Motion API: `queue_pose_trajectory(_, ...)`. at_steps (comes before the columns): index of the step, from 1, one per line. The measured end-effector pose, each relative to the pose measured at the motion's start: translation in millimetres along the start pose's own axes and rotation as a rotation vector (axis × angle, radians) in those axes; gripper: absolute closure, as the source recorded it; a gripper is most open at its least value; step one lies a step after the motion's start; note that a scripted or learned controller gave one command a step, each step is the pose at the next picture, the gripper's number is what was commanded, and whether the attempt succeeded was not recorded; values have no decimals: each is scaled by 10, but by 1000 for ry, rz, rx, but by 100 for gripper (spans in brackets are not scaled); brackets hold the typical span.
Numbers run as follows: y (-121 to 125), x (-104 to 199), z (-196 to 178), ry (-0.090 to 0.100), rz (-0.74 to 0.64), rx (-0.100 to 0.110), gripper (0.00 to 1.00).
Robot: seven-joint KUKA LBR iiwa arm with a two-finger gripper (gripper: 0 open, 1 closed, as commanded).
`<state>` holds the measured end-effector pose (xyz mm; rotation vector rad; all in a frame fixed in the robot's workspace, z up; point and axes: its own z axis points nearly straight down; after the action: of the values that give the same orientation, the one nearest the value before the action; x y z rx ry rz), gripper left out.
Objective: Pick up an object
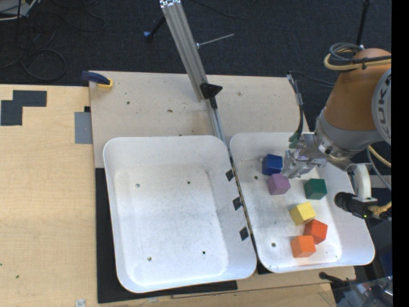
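Camera view: gripper (299, 164) is seen low in the right bin (345, 258), beside the blue cube (272, 164) and purple cube (278, 184); its opening cannot be told. Green, yellow, red and orange cubes are clustered toward the bin's near-right corner. Risk judged: neighbouring cubes may be nudged aside and the grasp missed.

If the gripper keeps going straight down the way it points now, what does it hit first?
Most likely the purple cube: the gripper sits just above it, beside the blue cube. Depth is unclear, so it may land between them.
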<state>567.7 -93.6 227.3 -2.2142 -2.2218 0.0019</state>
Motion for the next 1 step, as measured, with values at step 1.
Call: queue_pose_trajectory(1,-26,459,-72,0,-1,-1,100)
